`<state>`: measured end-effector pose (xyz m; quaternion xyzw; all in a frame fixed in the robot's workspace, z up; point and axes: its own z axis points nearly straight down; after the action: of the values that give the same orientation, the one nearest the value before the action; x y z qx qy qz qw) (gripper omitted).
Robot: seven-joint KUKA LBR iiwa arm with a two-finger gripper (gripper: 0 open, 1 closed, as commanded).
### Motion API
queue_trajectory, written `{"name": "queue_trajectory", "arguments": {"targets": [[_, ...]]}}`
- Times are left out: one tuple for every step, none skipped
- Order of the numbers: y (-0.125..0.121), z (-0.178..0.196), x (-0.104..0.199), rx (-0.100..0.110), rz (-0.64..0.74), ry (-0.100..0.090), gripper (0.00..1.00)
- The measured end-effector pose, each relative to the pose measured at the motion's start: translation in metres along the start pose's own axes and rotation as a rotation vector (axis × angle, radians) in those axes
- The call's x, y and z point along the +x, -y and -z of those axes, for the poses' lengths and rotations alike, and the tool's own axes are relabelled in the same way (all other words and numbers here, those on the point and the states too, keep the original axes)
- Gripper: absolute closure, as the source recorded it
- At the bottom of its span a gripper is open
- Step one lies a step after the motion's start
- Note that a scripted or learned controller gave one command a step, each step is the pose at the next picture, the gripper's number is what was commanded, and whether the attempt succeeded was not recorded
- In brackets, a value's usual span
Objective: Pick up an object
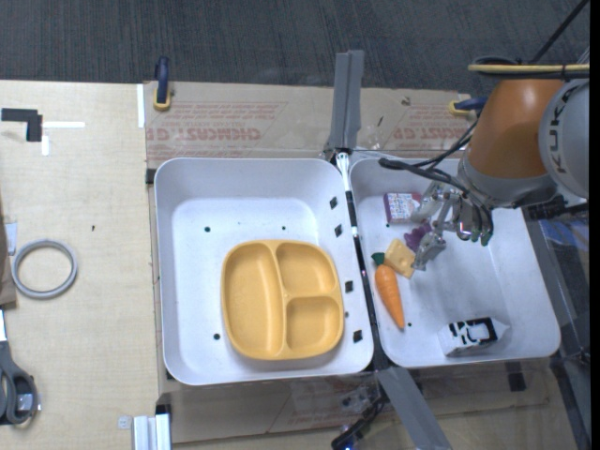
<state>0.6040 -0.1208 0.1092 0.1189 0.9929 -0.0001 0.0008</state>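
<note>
The right bin (pixel 511 279) holds several small objects. An orange carrot (pixel 390 295) with a green top lies along its left wall. A yellow wedge-shaped block (pixel 400 259) sits just above the carrot. Near the bin's back left is a purple and white box (pixel 403 204). A black and white object (pixel 473 331) rests by the front edge. My gripper (pixel 437 235) hangs low over the bin's back half, just right of the yellow block and below the purple box. The grey arm with its orange band (pixel 511 139) comes in from the right.
The left bin (pixel 178 279) holds a yellow divided plate (pixel 281 298). A metal divider (pixel 348 101) stands between the bins at the back. On the wooden bench to the left lie a grey tape ring (pixel 42 267) and scissors (pixel 17 392).
</note>
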Motion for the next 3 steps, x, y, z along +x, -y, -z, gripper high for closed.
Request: {"name": "queue_trajectory", "arguments": {"targets": [[-0.001, 0.01, -0.001, 0.001, 0.003, 0.004, 1.0], [-0.001, 0.01, -0.001, 0.001, 0.002, 0.004, 0.0], [-0.015, -0.007, -0.04, -0.002, -0.381, 0.01, 0.0]]}}
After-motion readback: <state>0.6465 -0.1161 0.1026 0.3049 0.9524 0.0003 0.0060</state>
